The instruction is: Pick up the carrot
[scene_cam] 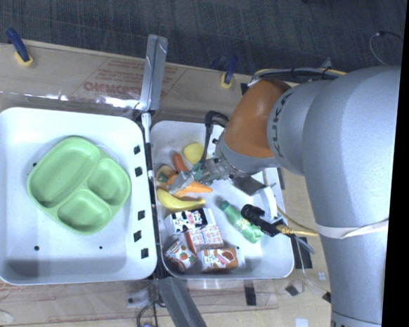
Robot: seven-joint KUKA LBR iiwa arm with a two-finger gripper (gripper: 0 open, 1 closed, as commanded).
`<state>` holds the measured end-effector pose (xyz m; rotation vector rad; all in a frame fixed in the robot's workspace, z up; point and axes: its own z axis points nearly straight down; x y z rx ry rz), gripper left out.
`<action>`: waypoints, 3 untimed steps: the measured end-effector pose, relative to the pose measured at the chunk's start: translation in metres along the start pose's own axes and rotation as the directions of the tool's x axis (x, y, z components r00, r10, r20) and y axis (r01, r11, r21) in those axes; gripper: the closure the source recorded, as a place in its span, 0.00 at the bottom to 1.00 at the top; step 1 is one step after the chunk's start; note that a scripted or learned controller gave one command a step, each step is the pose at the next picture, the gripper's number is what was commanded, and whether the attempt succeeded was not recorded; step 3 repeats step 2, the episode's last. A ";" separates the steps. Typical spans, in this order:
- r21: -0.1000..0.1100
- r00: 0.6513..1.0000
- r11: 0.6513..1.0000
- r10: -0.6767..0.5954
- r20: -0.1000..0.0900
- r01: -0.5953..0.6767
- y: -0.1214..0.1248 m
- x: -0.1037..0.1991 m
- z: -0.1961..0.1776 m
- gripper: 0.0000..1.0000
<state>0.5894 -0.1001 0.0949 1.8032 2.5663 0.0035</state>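
Note:
The carrot [194, 188] is a small orange piece lying near the left wall of the right bin [281, 267], just above a yellow banana [180, 201]. My gripper [204, 173] reaches in from the right and hangs low over the bin, its tip right at the carrot's upper right edge. The wrist and its orange band hide the bin's back right part. Whether the gripper touches the carrot cannot be told from this view.
A yellow lemon [193, 151] and a reddish-orange piece [180, 162] lie behind the carrot. A green bottle [242, 223] and several small printed cartons [194, 226] crowd the bin's front. The left bin [14, 250] holds a green divided plate [79, 183].

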 end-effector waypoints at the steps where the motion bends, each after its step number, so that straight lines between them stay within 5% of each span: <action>1: 0.002 1.000 1.000 -0.004 -0.001 0.004 0.000 0.000 -0.011 1.00; 2: 0.004 0.997 0.997 -0.079 -0.003 0.079 0.047 0.025 -0.159 1.00; 3: 0.004 0.997 0.997 -0.079 -0.003 0.079 0.047 0.025 -0.159 1.00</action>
